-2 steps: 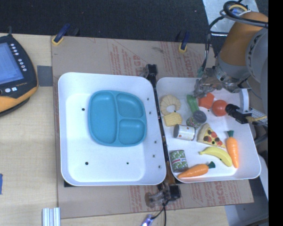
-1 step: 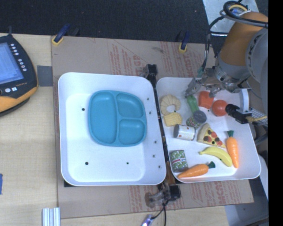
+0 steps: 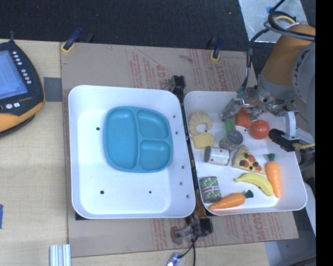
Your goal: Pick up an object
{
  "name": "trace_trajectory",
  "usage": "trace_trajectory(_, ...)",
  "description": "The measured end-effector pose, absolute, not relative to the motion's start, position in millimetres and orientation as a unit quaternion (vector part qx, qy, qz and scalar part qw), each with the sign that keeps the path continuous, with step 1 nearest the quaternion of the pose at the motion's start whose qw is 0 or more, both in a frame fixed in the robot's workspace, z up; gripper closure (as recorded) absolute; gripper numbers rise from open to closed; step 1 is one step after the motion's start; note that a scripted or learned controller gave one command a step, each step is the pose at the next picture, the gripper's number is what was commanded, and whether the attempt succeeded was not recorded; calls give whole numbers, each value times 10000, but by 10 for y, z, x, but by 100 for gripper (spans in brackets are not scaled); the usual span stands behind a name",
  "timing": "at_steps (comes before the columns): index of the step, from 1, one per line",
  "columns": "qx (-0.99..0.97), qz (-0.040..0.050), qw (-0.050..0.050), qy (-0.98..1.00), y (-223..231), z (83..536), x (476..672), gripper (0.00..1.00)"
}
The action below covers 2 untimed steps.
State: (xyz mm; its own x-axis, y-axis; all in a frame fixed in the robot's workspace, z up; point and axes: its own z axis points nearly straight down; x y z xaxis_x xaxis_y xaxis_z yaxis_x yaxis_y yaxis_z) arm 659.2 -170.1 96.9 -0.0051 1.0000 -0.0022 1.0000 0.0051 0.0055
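The right white bin (image 3: 291, 204) holds several toy foods. A red tomato (image 3: 260, 129) and a smaller red piece (image 3: 243, 118) lie at its far side, with a green piece (image 3: 230, 124) beside them. My gripper (image 3: 240, 105) hangs low over the far part of this bin, right above the small red piece and the green piece. Its tip is dark and cluttered, and I cannot make out whether anything is held. The grey arm with its orange band (image 3: 283, 54) comes in from the upper right.
The same bin also holds a cream croissant (image 3: 200, 121), a yellow cracker (image 3: 203, 141), a tin (image 3: 231, 142), a white cylinder (image 3: 216, 156), a pizza slice (image 3: 247, 160), a banana (image 3: 254, 182), two carrots (image 3: 273, 175) (image 3: 230, 200) and a green can (image 3: 210, 188). The left bin (image 3: 83, 148) holds a blue divided plate (image 3: 137, 138). A teach pendant (image 3: 8, 87) lies far left.
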Motion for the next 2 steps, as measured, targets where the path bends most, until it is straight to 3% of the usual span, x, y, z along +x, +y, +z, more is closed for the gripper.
trace_trajectory(1, 7046, 5, 25, 7096, -1711, 1085, 6596, 100)
trace_trajectory(2, 7045, 6, 24, 7097, -1709, 1084, 6597, 0)
